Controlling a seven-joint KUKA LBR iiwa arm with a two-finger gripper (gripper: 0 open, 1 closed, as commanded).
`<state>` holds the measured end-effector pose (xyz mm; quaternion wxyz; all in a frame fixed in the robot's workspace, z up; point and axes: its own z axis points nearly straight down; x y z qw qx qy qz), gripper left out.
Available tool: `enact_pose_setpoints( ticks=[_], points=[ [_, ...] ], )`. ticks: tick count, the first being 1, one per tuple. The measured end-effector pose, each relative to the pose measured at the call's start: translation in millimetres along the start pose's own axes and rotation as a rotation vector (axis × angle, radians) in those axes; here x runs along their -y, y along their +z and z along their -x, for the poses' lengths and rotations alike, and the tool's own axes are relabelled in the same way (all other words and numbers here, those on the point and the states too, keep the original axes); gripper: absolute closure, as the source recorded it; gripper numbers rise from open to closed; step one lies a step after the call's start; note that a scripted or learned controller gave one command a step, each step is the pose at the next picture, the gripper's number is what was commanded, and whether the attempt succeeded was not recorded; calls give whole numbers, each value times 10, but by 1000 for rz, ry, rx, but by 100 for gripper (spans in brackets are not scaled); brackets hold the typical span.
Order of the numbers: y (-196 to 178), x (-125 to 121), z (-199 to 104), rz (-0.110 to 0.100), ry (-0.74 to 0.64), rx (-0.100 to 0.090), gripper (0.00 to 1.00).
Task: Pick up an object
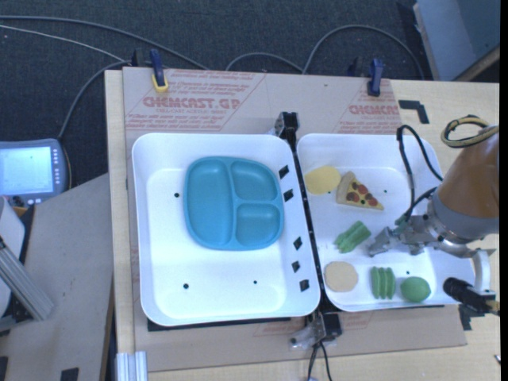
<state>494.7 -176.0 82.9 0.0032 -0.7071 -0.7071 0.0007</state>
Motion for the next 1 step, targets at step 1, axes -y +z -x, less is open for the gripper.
enact_pose_setpoints(
  ticks=[1],
  points=[
    [-128, -12, 4, 5, 1, 1, 100]
  ],
)
